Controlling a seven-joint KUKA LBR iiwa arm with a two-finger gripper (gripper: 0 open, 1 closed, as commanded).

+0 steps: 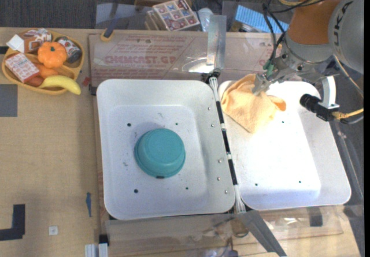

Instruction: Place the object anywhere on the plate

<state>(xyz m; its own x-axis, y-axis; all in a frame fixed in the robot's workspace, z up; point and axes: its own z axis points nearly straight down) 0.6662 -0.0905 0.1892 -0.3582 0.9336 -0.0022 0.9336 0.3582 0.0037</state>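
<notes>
The yellow cloth (252, 107) lies crumpled in the upper left corner of the right bin (300, 192), draped toward the divider ridge (222, 129); it looks light, limp and apt to sag or trail, so a pinch on a raised fold near its top suits best; the gripper (261, 84) sits at the cloth's upper edge, and whether it grips cannot be told; the teal plate (160, 152) lies left of the cloth in the left bin (115, 111), open floor around it; the ridge could snag a trailing corner.
</notes>
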